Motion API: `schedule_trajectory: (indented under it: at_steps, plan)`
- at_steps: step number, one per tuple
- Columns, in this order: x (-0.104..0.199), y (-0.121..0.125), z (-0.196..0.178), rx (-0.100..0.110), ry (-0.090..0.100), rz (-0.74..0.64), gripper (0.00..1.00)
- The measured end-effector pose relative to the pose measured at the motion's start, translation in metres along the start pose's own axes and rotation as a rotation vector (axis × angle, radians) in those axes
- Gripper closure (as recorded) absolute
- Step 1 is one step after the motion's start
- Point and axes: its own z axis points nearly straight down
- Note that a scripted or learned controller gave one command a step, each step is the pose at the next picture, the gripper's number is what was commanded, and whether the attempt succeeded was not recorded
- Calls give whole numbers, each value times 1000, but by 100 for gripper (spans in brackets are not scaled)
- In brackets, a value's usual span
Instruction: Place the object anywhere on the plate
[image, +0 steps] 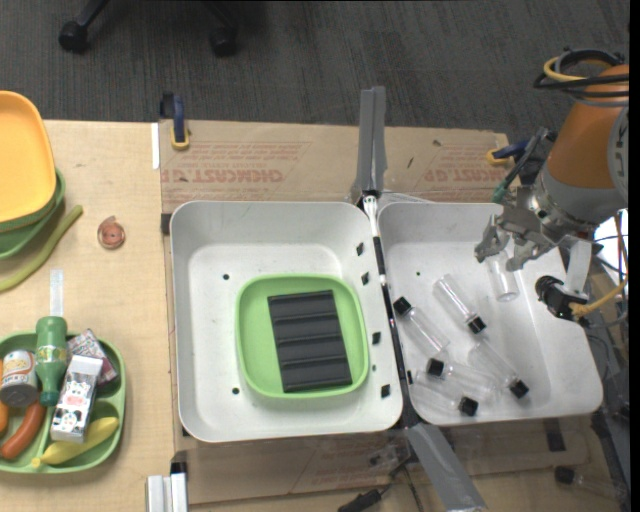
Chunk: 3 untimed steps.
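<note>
wooden bench carries two white bins: the left bin holds a green plate with a dark ribbed block lying on it, at about 9 o'clock from the right bin's centre. right bin holds several clear tubes with black caps scattered from its centre toward 6 o'clock. gripper hovers near the bin's 1 o'clock corner with a clear tube clamped upright between its fingers, well apart from the plate.
</note>
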Motion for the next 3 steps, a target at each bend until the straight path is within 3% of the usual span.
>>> schedule_trajectory:
  at_steps: [1,2,3]
  plan:
    - [0,0,0,0,0,0,0]
    - [-55,21,1,-2,0,-106,0]
    - [-83,12,-95,-2,0,-82,0]
